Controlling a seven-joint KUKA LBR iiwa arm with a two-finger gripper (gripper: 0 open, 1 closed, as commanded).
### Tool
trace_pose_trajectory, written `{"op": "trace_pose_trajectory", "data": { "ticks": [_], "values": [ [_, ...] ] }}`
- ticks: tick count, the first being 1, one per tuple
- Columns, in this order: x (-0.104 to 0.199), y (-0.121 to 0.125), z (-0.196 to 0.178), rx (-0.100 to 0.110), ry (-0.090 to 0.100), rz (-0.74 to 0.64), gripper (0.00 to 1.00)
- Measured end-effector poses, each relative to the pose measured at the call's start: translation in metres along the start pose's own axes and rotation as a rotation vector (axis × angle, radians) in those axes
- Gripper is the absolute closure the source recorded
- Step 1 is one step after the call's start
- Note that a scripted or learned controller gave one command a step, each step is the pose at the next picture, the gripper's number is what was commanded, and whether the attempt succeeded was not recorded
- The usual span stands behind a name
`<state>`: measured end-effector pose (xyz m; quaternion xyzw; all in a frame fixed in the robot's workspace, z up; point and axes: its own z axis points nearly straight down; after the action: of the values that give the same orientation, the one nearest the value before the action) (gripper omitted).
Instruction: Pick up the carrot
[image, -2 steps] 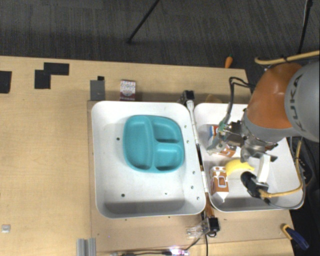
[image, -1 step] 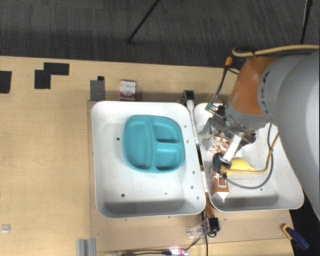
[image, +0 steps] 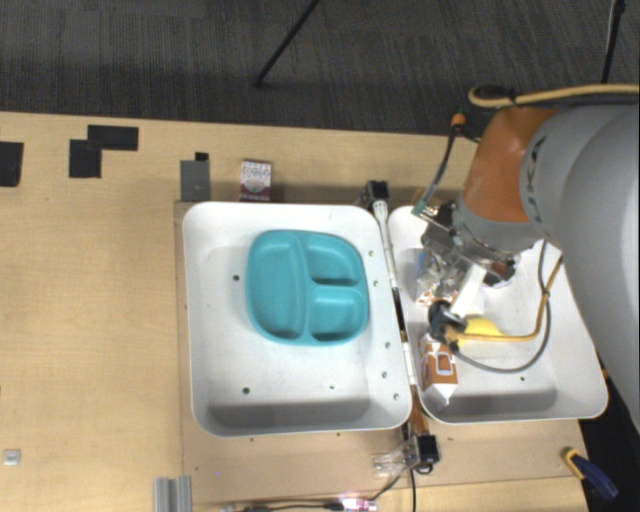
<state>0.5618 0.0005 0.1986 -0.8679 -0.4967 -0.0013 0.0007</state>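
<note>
Here, your hand hangs low over the right bin, near an orange object; whether it's spread, you cannot tell.

the teal tray looks smooth matt plastic, the white bins glossier plastic (bench: pale wood).

Legible text: none. Small patterned box on table behind left bin: marks too small to read. Orange-and-white packet in right bin: print blurred.
</note>
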Motion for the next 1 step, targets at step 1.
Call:
{"op": "trace_pose_trajectory", "data": {
  "ticks": [1],
  "values": [
    [-0.0001, -0.0001, 0.0004, 0.001, -0.001, 0.000, 0.00]
  ]
}}
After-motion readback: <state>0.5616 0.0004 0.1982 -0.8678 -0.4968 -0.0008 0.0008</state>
